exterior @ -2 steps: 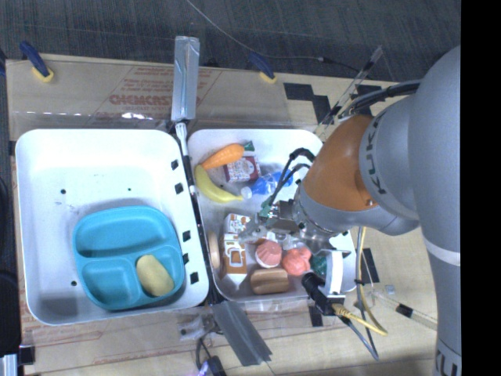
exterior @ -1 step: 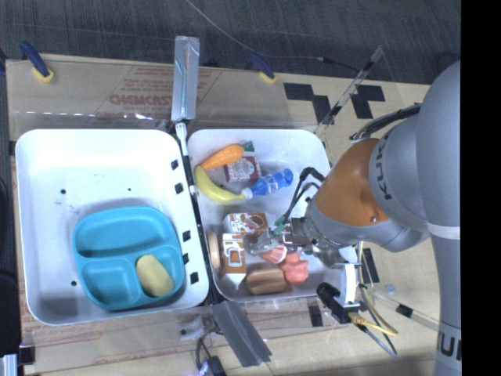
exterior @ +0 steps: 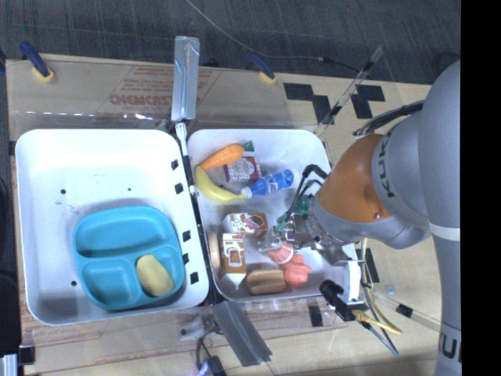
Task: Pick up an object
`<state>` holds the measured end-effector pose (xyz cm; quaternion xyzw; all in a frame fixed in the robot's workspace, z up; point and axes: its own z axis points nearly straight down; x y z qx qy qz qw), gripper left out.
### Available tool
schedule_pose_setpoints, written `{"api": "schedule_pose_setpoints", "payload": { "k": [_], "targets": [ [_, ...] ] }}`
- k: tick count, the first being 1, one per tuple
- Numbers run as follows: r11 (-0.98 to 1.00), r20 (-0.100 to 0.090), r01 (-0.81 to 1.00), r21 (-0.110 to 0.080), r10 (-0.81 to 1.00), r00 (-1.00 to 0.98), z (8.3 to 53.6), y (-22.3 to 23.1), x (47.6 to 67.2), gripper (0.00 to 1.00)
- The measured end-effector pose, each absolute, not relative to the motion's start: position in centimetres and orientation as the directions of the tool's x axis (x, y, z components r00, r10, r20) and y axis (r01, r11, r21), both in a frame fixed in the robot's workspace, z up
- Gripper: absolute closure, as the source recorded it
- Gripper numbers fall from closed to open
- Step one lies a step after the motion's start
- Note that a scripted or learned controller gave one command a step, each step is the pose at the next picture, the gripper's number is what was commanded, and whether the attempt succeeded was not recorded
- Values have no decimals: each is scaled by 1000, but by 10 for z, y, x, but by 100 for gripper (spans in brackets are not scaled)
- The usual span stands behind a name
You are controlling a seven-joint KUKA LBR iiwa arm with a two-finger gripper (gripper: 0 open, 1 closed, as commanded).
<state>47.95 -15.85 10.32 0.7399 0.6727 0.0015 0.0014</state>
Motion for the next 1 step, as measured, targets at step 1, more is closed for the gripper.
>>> {"api": "schedule_pose_setpoints", "payload": {
  "k": [1],
  "targets": [
    [-55, 5, 998, 9, 998, 55, 248, -41, 558, 100]
  ]
}}
